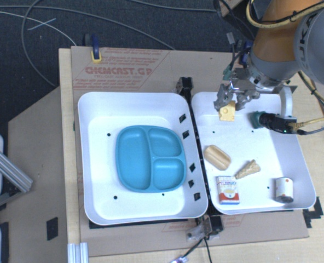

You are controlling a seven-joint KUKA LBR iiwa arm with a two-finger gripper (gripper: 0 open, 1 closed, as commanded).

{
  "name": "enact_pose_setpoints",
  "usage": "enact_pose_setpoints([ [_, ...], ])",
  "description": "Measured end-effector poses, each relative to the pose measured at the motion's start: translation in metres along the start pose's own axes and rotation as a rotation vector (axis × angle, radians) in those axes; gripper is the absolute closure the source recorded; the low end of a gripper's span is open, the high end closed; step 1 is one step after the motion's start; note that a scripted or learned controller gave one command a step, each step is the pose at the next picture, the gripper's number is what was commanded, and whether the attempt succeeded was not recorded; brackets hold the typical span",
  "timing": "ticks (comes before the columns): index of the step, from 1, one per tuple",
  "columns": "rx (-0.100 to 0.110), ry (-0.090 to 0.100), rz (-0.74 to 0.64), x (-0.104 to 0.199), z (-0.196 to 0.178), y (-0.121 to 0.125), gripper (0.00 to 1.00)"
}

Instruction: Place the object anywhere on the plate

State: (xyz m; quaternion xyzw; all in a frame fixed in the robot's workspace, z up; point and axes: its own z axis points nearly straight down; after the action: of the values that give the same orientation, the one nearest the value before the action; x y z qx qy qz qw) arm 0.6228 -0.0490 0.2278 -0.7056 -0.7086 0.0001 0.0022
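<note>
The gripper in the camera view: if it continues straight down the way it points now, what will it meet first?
The gripper points down with a yellow cheese-like piece between its fingers. Straight below seems to be bare floor of the right bin, though height is unclear.

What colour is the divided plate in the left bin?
Light blue; the plate shows best in the overhead camera view.

A small pale-yellow cheese-like wedge [226, 113] is seen raised over the far left corner of the right white bin [293, 163], clamped between the fingers of the pincer [226, 105]. A light-blue plastic plate [150, 158] with three compartments is laid flat in the middle of the left white bin [96, 163].
</note>
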Motion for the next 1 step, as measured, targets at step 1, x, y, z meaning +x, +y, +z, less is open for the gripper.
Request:
enact_pose_setpoints([
  [1,0.002,0.0,0.0,0.0431,0.0094,-0.0298,1.0],
])
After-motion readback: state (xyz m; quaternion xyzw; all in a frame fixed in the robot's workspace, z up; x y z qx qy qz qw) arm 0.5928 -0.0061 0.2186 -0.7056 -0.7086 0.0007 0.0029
